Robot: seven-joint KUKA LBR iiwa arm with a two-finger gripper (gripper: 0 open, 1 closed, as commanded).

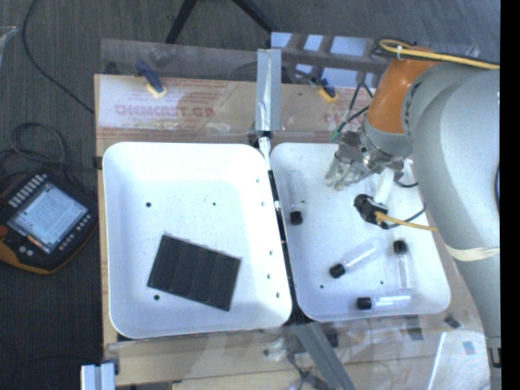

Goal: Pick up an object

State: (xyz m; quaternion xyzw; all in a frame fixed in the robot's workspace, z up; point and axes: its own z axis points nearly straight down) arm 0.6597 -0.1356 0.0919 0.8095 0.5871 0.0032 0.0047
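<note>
While the gripper [346, 175] hangs over the back of the right bin [323, 236], nothing shows in its grasp. Whether it is released or clenched cannot be told from this slant. The arm [455, 153] reaches in from the right, its orange band [392, 96] just above the wrist.

Four clear tubes with black caps lie flat in that bin, all apart from one another:
- The left tube [289, 189] lies along the wall shared with the other bin, cap toward the front. It is the one nearest the gripper, though not touching it.
- The middle tube [356, 258] lies on a slant near the centre, cap at its lower left end.
- The right tube [402, 270] lies close to the far right wall, cap toward the back.
- The front tube [386, 301] lies crosswise by the front wall, cap on its left end.

The left bin [187, 181] holds one thing — a flat black panel [195, 272], ribbed and a little askew, in the front half and well apart from the gripper. A pendant [45, 218] rests on the floor left of the bench.
</note>
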